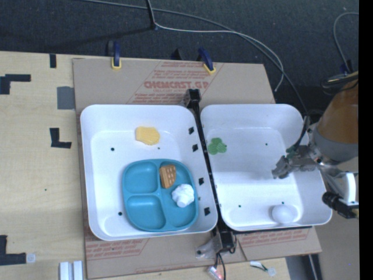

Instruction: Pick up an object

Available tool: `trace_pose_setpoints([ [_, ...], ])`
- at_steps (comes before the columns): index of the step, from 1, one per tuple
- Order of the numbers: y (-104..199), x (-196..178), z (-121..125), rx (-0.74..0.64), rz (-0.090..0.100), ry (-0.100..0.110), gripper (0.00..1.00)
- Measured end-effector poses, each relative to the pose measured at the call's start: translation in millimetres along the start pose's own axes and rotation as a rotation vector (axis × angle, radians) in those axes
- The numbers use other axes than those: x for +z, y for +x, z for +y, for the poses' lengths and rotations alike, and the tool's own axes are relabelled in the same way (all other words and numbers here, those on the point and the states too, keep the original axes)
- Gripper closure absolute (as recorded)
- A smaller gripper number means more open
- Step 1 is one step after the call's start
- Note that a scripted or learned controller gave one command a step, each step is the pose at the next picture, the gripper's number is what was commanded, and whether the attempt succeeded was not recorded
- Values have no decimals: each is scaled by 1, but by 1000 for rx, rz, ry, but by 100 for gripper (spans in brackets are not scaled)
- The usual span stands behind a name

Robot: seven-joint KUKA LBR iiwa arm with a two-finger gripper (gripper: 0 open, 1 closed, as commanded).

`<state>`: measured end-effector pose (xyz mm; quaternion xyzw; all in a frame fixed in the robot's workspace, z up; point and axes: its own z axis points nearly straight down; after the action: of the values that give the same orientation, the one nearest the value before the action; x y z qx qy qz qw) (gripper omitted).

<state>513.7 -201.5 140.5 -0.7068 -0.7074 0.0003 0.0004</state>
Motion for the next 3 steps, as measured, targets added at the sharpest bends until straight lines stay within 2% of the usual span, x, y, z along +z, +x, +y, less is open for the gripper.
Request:
trace_pose_setpoints([
  [2,-4,-97,-10,1,-2,-5,100],
  [3,-4,-123,-10,0,-1,-3,100],
])
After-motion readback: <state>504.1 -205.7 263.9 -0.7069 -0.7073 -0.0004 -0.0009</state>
